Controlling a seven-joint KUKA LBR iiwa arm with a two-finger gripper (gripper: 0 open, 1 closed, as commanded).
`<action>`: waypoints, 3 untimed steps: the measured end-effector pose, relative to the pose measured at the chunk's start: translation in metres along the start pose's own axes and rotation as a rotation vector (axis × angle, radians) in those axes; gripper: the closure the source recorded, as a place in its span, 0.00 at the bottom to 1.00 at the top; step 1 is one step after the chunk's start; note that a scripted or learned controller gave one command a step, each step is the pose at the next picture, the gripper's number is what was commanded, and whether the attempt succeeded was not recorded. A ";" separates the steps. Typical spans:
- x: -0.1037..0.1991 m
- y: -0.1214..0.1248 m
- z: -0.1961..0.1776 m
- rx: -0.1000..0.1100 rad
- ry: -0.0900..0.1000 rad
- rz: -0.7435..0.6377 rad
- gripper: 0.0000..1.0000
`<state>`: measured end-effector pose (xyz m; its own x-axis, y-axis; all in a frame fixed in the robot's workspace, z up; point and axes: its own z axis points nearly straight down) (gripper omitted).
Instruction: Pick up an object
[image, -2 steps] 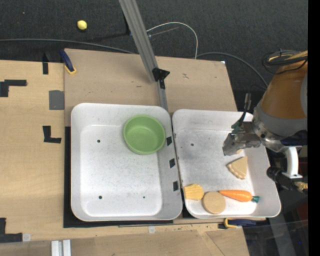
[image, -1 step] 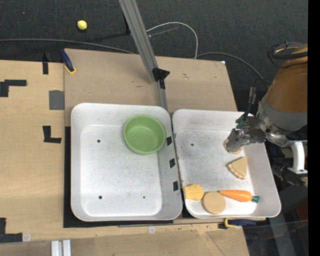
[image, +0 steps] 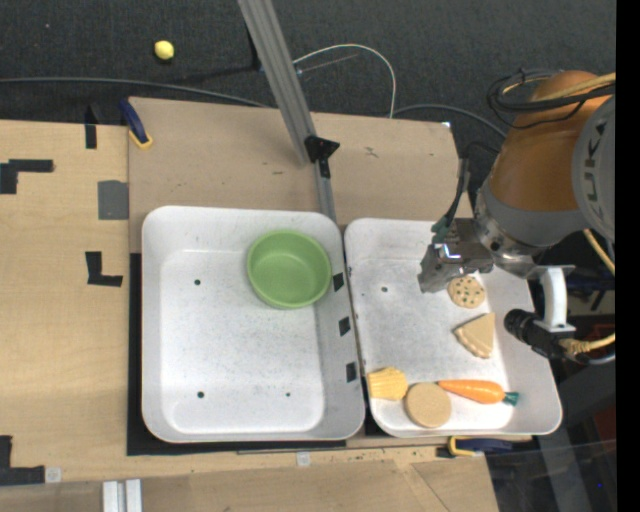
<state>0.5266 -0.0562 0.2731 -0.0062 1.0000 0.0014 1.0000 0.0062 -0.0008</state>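
Grey gripper (image: 441, 268) hanging low over right bin (image: 400, 250), just left of and touching speckled cookie (image: 466, 291); finger state impossible to tell. Lying nearer: wedge (image: 478, 335), carrot (image: 474, 391), round biscuit (image: 428, 404), yellow piece (image: 388, 383). Sitting in left bin (image: 180, 330): green bowl (image: 289, 268).

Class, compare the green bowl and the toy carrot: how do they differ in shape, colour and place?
The green bowl is round and hollow; the carrot is long and tapered. The bowl is green, the carrot orange with a green tip. The bowl sits in the left bin, the carrot in the right bin. Neither is held.
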 end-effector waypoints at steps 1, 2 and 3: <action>0.050 0.027 -0.001 0.000 0.000 0.000 1.00; 0.097 0.053 0.021 0.002 -0.001 0.000 1.00; 0.143 0.072 0.019 0.000 -0.001 0.000 1.00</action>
